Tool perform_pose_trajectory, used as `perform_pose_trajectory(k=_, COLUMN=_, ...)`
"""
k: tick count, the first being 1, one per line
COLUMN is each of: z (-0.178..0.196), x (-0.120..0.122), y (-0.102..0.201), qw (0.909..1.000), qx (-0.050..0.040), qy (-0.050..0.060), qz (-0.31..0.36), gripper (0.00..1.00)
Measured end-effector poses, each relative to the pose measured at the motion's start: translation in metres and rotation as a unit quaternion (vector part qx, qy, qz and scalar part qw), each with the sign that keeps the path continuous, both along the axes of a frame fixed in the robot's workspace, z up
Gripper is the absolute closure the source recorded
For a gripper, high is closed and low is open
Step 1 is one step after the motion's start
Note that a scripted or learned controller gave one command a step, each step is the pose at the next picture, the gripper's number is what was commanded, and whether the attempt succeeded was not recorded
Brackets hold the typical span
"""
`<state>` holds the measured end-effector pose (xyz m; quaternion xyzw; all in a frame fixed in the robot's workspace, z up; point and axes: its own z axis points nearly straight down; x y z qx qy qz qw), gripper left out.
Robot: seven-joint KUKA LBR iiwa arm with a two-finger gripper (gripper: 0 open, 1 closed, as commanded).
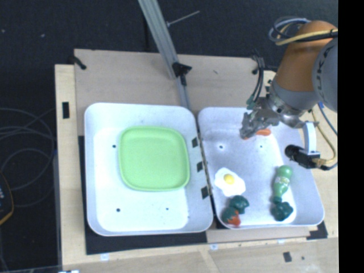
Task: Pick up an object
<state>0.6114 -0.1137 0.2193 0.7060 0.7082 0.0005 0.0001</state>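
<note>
Up top, closest to the lens, the grey arm (310,56) with its orange band leans in from the right, cables looped above it. Below lies the wooden surface (131,75), then the two white bins: the left bin (102,209) carrying a light green square plate (153,158), the right bin (222,124) carrying the toys.

The pincer (251,128) hangs low over the far part of the right bin, and a small orange-red piece (263,132) peeks out just beside its tip. Whether that piece is pinched or merely next to the tip, I cannot tell.

Down at the near end of the right bin: a green bottle-like toy (282,180) with a dark green lump (281,210) touching its near end, a toy fried egg (230,181), and a dark green and red vegetable piece (235,206) just beside the egg.

Risks now. The orange-red piece is tiny and flat-looking, so the tip may close past it or nudge it toward the bin wall. The pincer sits near the far rim, so a lift could scrape it. Loose cables hanging by the wrist could also snag.
</note>
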Motion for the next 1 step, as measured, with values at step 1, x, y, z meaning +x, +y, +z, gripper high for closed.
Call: perform_pose_trajectory(k=1, z=0.013, x=-0.0014, y=0.0505, qw=1.0, qx=0.0002, qy=0.0, qz=0.0, gripper=1.0)
